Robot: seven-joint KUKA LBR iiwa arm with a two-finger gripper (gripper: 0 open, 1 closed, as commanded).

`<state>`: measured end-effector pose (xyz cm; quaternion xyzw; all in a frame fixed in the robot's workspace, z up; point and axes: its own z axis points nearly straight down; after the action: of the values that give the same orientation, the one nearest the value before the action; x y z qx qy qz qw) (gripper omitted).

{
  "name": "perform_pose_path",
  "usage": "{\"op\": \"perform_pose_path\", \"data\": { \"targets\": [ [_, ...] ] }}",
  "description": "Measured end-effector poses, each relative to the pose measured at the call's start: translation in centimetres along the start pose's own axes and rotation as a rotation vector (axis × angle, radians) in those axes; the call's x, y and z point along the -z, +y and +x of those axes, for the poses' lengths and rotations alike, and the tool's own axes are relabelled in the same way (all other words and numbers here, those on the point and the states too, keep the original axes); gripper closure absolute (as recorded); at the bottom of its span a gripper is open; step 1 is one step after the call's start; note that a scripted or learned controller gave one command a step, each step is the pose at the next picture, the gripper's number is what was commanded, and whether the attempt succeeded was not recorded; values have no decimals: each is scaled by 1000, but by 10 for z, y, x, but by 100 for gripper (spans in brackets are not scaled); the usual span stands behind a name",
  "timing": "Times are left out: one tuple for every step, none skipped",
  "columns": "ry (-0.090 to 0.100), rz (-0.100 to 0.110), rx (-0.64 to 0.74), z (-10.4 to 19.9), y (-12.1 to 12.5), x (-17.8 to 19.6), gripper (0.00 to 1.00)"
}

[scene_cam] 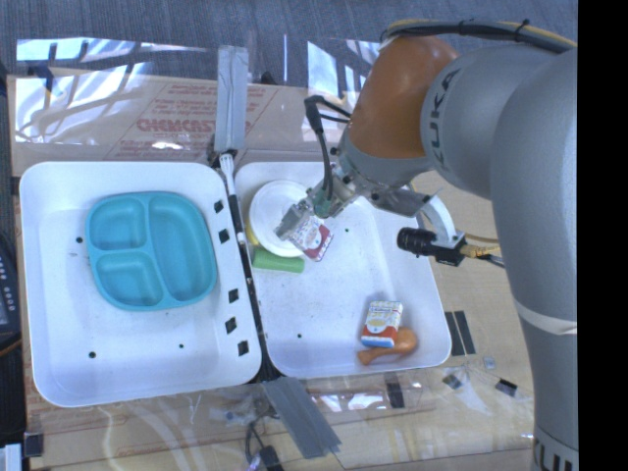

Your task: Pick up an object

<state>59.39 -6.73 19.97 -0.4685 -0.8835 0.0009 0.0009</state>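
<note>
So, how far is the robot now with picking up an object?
Done: the arm has reached into the right bin and the tool sits low over the white dish, at a small red-and-white packet. In hand: whether it grips the packet cannot be told. Left: lifting something clear; the green piece, the small carton and the blue tray all lie in the bins.

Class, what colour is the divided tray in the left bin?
Light blue tray, seen in the camera view.

Tool over the right bin, beside a red-and-white packet.
</note>
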Motion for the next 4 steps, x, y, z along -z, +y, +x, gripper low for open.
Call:
{"op": "perform_pose_path", "data": {
  "targets": [
    [2, 2, -105, -13, -52, -8, 100],
    [-3, -4, 8, -26, -42, 83, 100],
    [2, 2, -198, -11, -12, 34, 100],
    [2, 1, -37, 13, 12, -9, 100]
  ]
}}
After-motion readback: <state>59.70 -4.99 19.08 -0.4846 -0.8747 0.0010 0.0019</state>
